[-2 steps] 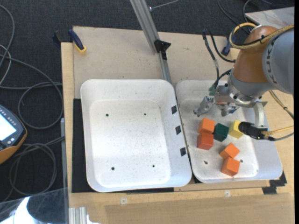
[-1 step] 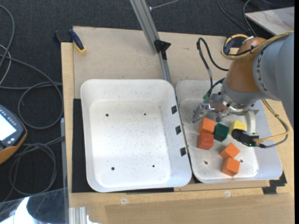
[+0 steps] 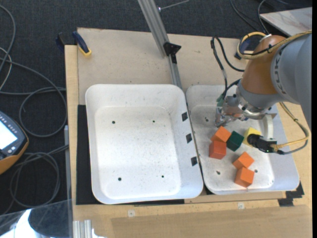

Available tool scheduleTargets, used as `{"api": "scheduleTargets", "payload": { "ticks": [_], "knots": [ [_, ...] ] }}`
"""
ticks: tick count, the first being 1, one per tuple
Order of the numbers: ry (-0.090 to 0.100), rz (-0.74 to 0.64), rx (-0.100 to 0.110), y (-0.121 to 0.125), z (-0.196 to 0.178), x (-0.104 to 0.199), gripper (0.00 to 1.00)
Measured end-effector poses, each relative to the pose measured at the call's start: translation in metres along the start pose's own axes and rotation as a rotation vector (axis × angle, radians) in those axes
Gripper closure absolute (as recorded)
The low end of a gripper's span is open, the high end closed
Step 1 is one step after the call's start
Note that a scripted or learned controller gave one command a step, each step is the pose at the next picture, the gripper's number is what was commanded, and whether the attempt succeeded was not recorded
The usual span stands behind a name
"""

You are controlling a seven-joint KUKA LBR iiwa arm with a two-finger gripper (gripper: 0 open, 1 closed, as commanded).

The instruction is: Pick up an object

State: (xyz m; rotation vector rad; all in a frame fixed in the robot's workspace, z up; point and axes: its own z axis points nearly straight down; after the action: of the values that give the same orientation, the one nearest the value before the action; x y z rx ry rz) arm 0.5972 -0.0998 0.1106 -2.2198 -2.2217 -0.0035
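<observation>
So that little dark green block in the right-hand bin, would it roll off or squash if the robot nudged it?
Probably neither. The green block looks flat-faced and cube-like, so it would likely slide rather than roll. Its crisp edges suggest something stiff. It sits tight against an orange block, so a nudge would likely shift that too.
</observation>
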Motion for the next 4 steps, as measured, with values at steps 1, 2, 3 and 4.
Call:
{"api": "scheduleTargets", "payload": {
  "ticks": [1,2,3,4],
  "knots": [
    [-0.003,0.001,-0.005,-0.001,-0.045,-0.005,1.0],
    [-0.003,-0.001,-0.006,0.001,-0.089,-0.005,1.0],
    [-0.002,0.0,-0.001,0.002,-0.091,-0.004,1.0],
    [0.001,-0.005,0.003,-0.014,-0.094,0.048,1.0]
  ]
}}
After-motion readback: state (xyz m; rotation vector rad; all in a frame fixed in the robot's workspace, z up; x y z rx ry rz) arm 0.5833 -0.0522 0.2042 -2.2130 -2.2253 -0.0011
